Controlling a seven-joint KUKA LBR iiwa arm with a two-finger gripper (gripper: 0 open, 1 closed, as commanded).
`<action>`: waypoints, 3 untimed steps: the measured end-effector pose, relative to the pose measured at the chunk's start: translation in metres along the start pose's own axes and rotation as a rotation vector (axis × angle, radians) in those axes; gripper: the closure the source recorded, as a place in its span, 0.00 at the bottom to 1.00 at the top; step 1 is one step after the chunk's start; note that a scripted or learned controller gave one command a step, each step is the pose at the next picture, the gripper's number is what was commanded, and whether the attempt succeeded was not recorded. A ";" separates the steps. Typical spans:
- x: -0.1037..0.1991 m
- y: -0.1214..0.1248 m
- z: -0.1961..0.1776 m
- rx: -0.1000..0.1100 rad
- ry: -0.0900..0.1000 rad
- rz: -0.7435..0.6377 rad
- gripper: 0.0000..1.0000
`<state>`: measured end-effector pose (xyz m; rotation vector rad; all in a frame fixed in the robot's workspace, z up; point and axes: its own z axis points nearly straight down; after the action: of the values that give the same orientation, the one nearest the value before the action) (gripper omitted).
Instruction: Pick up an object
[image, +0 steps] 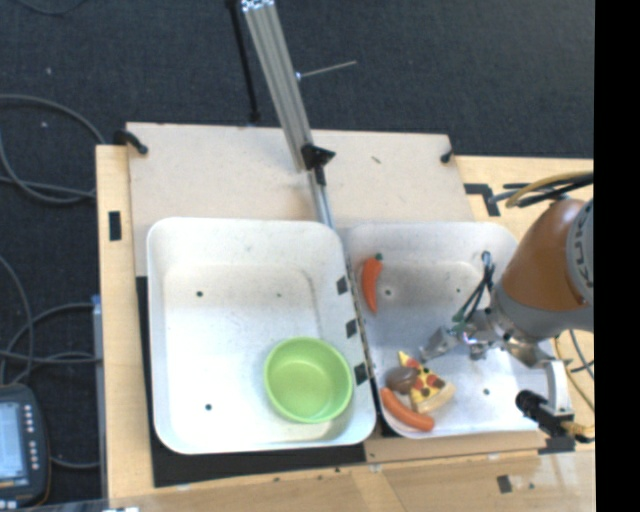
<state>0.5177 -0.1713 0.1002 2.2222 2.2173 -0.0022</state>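
Reaching into the right shallow white plastic bin (440, 250) from the right side, the grey arm with the orange band (545, 265) brings its jaws (452, 340) low above the floor of that bin. How wide the jaws stand I cannot tell, because they are small and partly blurred, and I see nothing between them.

The nearest things to pick lie just below and a little left of the jaws, towards the front corner of the bin: a toy pizza slice with yellow and red topping (431, 388), a small dark brown rounded piece (401, 378) touching it, and an orange-red toy sausage (407, 411) at the front edge. A small orange carrot with a green end (371, 282) lies further away, up and to the left of the jaws, beside the wall between the bins. A round light green plastic bowl (308, 379) sits in the left white bin (200, 270), well apart.

To do this step well, I think the jaws should choose one thing only. The pile in the corner is crowded, so a descent there may push the pieces aside. The carrot lies alone, but it is close to the wall, so the jaws should close across its narrow side.
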 end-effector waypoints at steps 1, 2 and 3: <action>0.000 0.001 -0.012 -0.005 0.001 0.004 1.00; 0.001 0.011 -0.072 -0.008 0.001 -0.006 1.00; -0.001 0.013 -0.127 -0.008 0.001 -0.006 1.00</action>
<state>0.5307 -0.1715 0.2269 2.2117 2.2208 0.0069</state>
